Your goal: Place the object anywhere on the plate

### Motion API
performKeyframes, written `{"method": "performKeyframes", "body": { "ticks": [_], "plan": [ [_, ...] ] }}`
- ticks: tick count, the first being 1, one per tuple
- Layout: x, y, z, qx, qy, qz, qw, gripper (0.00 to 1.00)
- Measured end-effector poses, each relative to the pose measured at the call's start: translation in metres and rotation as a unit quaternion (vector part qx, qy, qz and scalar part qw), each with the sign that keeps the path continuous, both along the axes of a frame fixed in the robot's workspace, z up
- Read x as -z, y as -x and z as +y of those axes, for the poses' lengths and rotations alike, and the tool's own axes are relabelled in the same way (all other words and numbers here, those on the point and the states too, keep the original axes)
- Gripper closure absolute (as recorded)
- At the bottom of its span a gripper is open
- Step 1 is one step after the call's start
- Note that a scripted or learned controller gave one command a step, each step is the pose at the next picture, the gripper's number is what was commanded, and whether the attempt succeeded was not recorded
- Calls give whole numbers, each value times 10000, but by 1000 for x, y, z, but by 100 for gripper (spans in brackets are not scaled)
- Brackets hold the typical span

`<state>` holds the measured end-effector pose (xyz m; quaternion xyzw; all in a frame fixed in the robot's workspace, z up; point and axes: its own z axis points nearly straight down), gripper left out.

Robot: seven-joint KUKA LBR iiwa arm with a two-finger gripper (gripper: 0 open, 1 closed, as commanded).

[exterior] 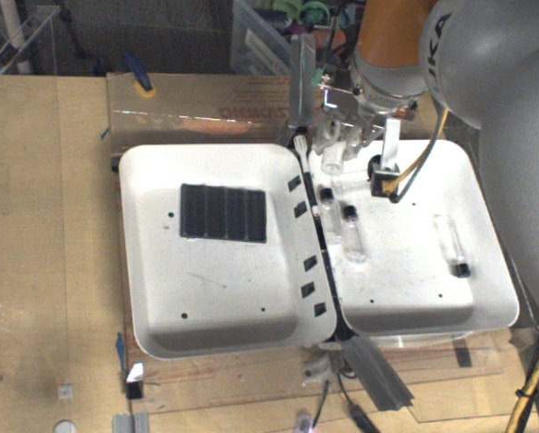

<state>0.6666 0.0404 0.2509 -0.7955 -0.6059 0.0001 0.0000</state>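
Note:
A black ribbed rectangular plate [223, 213] lies flat in the left bin [152, 305]. In the right bin [432, 309], a clear tube with a black cap [351, 234] lies close to the left wall. A second clear tube with a black end [452, 246] lies near the right side. My gripper [340, 154] hangs over the far left corner of the right bin, just above the near tube's upper end. Glare and the clear parts hide whether anything is in its grasp.
A black divider with clips [310, 242] runs between the two bins. A clear crate of coloured items [278, 12] stands behind the bins. The grey arm [495, 79] covers the far right. Wooden bench [44, 242] lies to the left.

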Motion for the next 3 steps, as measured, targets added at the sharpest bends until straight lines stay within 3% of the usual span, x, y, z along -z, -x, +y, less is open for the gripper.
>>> {"method": "performKeyframes", "body": {
  "ticks": [1, 2, 3],
  "plan": [
    [-22, 0, -4, 1100, 2, -2, 9939, 100],
    [-21, 0, 20, 886, 5, 3, 9961, 100],
    [67, 1, 31, 938, -2, 23, 9956, 100]
  ]
}}
